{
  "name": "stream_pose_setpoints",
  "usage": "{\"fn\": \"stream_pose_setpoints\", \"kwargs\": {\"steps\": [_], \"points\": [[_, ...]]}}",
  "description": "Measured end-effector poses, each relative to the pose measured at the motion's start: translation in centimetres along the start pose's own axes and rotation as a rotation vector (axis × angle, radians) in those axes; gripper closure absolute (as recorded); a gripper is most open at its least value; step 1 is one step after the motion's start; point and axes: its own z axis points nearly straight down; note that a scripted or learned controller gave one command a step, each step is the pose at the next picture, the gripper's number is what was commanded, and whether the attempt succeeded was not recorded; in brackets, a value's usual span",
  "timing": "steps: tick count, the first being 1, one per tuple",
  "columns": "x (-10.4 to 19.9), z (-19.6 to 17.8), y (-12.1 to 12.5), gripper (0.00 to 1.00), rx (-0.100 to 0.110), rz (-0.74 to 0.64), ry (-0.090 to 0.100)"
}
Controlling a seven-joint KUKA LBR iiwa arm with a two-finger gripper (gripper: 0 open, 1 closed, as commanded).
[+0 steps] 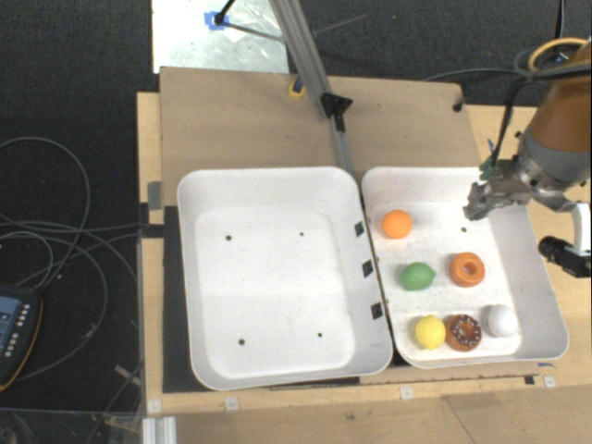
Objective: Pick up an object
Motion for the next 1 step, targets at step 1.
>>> {"fn": "stream_pose_setpoints", "kwargs": {"steps": [1], "points": [[5.85, -0.59, -1.02, 1.0, 0.006, -0.004, 0.004]]}}
